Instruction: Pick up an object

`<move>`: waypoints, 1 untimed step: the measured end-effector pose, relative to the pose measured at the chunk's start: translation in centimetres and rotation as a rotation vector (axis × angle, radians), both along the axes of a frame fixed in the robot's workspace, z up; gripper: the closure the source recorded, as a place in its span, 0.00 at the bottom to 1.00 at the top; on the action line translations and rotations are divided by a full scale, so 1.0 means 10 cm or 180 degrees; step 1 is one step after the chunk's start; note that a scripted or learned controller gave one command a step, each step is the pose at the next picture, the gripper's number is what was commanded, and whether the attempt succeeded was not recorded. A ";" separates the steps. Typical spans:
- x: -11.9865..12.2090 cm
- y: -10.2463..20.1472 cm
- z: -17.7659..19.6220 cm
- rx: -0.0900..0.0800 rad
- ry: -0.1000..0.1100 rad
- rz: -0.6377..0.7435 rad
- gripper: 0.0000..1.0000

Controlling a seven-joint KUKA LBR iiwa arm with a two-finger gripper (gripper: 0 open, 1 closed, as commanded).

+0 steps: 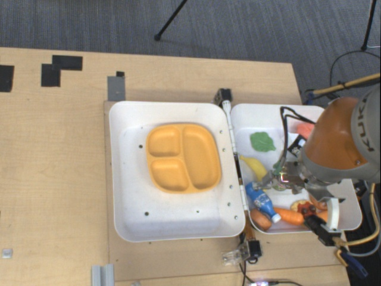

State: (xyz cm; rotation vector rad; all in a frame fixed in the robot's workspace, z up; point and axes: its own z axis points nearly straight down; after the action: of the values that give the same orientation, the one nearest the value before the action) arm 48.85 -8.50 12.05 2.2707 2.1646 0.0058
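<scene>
Lower right, in right-hand white plastic bin: small blue plastic bottle, light, hard, slippery; best pinched across middle. Robot hand just above it; open or closed, cannot tell.

Well off to the view's left of the gripper, a yellow-orange divided plate lies mid-floor in the left white bin. Farther left and up, black tape patches mark the wooden bench. Beyond it, a black stand leg crosses grey carpet.
</scene>
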 end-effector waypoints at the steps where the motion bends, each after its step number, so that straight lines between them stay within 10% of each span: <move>1: 0.38 0.01 -0.34 0.0001 0.0004 -0.0545 0.00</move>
State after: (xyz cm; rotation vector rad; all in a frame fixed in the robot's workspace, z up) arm 52.66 -8.43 8.65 2.4481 1.9631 0.0044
